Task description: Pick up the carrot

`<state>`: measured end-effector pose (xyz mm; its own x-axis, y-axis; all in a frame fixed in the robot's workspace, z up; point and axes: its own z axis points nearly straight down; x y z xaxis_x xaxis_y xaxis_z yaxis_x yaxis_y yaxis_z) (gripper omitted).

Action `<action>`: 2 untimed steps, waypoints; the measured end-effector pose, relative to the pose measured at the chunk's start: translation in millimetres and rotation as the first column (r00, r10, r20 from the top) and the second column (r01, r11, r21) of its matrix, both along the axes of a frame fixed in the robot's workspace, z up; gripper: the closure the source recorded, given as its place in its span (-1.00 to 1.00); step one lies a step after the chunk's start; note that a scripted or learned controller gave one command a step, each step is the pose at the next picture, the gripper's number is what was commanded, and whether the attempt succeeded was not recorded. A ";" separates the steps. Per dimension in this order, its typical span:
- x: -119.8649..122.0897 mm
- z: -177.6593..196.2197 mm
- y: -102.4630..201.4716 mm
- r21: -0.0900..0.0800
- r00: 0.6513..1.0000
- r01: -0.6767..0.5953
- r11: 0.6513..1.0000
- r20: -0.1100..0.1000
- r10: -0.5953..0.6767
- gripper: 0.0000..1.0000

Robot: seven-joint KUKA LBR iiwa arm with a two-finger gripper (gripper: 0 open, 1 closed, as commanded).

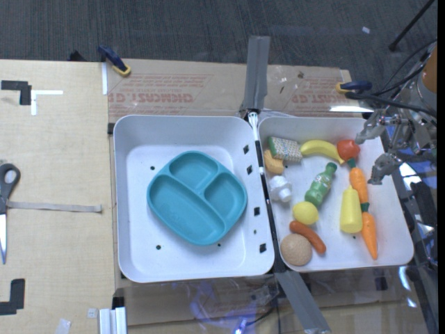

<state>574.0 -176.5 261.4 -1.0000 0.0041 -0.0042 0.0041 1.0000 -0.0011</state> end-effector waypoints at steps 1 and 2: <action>12.2 -168.0 -44.7 0.001 0.952 0.307 0.952 0.000 -0.307 -1.00; 14.5 -157.0 -43.7 0.000 0.953 0.302 0.953 0.006 -0.302 1.00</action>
<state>588.6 -220.2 104.4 -0.9519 0.3063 -0.0102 0.3063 0.9519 -0.0010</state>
